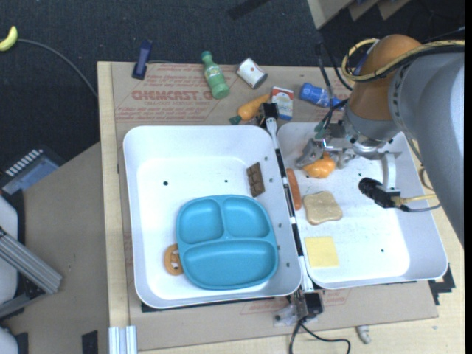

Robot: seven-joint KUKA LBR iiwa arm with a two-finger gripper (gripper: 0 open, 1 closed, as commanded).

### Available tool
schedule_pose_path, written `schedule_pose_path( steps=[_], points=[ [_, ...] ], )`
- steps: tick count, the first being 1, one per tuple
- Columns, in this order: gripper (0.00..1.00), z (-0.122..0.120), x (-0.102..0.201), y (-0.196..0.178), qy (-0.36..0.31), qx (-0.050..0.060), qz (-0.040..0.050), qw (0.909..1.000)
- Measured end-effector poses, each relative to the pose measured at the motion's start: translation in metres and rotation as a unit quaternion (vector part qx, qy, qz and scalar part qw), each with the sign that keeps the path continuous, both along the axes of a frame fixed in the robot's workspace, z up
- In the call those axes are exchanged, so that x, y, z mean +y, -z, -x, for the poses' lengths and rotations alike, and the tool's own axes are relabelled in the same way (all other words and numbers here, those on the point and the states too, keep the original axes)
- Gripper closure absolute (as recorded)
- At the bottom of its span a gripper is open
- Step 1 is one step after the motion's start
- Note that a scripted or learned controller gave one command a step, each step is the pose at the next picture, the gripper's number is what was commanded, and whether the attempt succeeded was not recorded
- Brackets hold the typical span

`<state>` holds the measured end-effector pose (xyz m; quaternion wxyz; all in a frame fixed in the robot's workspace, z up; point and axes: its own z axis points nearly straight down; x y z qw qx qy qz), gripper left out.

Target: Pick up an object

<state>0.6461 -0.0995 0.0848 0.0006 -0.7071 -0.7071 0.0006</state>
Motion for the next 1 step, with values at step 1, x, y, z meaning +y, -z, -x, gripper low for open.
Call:
schedule_pose_path(
  steps=[1],
  points=[
    [1.00,-0.0005,0.0003,-0.0102,0.000,-0.001,0.0004,1.0000]
  ],
)
